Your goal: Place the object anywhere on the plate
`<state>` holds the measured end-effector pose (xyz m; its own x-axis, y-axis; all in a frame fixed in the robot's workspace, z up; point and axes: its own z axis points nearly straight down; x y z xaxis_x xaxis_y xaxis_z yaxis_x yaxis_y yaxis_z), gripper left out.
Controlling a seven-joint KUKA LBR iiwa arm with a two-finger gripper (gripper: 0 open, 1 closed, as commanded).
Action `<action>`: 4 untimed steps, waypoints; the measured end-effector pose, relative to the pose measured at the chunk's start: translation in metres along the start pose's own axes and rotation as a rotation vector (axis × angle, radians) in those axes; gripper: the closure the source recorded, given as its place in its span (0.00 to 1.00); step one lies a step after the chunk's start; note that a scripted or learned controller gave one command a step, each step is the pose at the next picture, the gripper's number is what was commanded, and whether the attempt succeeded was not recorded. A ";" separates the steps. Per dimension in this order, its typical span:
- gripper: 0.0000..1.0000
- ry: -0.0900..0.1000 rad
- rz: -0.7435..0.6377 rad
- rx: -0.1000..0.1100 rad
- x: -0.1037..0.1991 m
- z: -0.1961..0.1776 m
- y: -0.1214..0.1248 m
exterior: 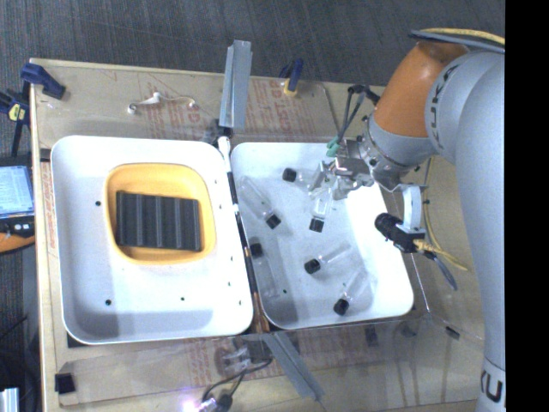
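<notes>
Several clear vials with black caps lie in the right bin [390, 294]. One clear vial [320, 206], its black cap pointing toward the front, sits directly under my gripper [330, 181] in the bin's far middle. The vial's upper end meets the gripper's tip, and I cannot make out whether it is gripped. Other vials lie at the far left [290, 175], the left [262, 209], the middle [324, 258] and the near right [352, 294]. The yellow plate [159, 179] with a dark ridged centre rests in the left bin [77, 281].
A raised rim between the two bins [238, 230] separates the vials from the plate. A metal bar [233, 84] stands behind the bins. A black cable fitting [393, 228] hangs from the arm over the right bin's right edge.
</notes>
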<state>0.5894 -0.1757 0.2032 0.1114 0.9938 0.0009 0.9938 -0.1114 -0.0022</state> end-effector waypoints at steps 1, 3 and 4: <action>1.00 0.000 -0.236 0.002 0.034 0.010 0.013; 1.00 -0.001 -0.659 0.003 0.156 -0.012 0.013; 1.00 -0.001 -0.942 0.003 0.165 0.012 0.013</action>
<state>0.6212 -0.0129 0.1916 -0.7380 0.6748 0.0028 0.6748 0.7380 -0.0031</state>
